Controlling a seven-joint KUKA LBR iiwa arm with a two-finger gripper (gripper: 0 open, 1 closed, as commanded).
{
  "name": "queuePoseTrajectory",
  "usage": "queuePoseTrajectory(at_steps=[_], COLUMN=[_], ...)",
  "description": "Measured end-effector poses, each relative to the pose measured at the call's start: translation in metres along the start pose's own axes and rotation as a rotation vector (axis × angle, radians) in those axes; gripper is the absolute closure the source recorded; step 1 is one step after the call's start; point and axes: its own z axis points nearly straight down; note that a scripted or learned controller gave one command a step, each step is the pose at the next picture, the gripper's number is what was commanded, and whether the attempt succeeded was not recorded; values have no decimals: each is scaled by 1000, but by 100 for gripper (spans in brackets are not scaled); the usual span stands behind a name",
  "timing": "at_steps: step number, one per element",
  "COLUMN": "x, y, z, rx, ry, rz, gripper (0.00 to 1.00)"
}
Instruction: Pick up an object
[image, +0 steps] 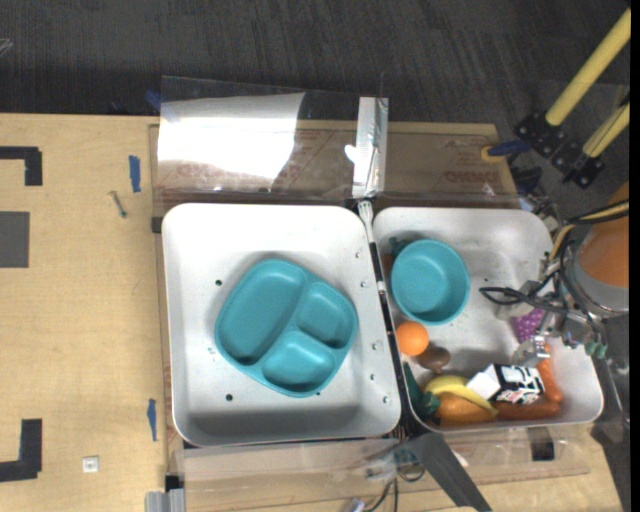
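Banana (455, 385) nearest, right of the divided plate (287, 325); hand (540, 335) grip unclear, so descend squarely over one item.

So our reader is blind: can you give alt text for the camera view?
A grey arm with an orange band reaches over the right white bin, which holds a teal bowl, an orange, a banana and other small items. The left bin holds a teal divided plate.

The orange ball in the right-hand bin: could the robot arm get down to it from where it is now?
Probably yes. The orange ball lies open from above, though the teal bowl sits just behind it and a small brown thing beside it, so the space is tight. The arm is at that bin's right edge.
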Motion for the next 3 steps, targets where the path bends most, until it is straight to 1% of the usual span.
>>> queuePoseTrajectory(at_steps=[1, 2, 3], x=[38, 39, -53], y=[23, 15, 38], z=[-5, -6, -119], rx=[6, 12, 6], ry=[-20, -32, -5], rz=[103, -456, -582], gripper=[0, 0, 0])
